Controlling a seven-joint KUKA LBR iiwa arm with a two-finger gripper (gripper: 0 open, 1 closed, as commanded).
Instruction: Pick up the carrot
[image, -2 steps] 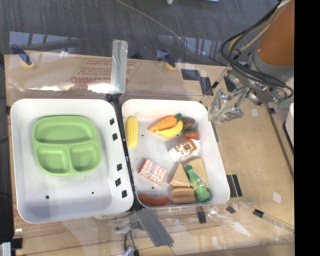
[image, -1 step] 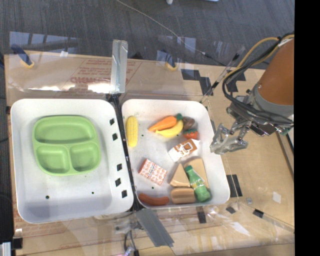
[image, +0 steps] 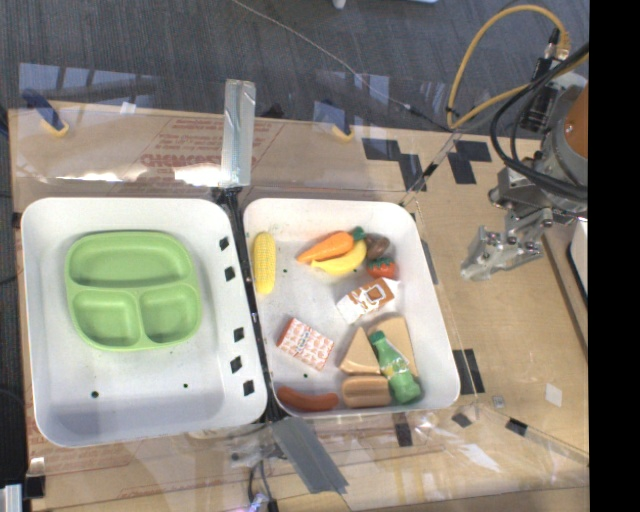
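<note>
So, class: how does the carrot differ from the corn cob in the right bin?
The carrot is orange with a green top; the corn cob is yellow. The carrot lies slanted, touching a banana; the corn cob lies lengthwise, alone by the left wall. Both are in the right bin.

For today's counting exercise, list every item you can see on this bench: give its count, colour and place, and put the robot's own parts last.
Bins: 2, white, side by side on the bench.
Tray: 1, green, three compartments, in the left bin.
Corn cob: 1, yellow, right bin, by its left wall.
Carrot: 1, orange, right bin, far side, on the banana.
Banana: 1, yellow, under the carrot.
Carton: 1, white and orange, middle of right bin.
Packet: 1, red and white, right bin.
Bottle: 1, green, right bin, near corner.
Sausage: 1, reddish brown, right bin, near wall.
Gripper: 1, grey, over the bench right of the bins.
</note>
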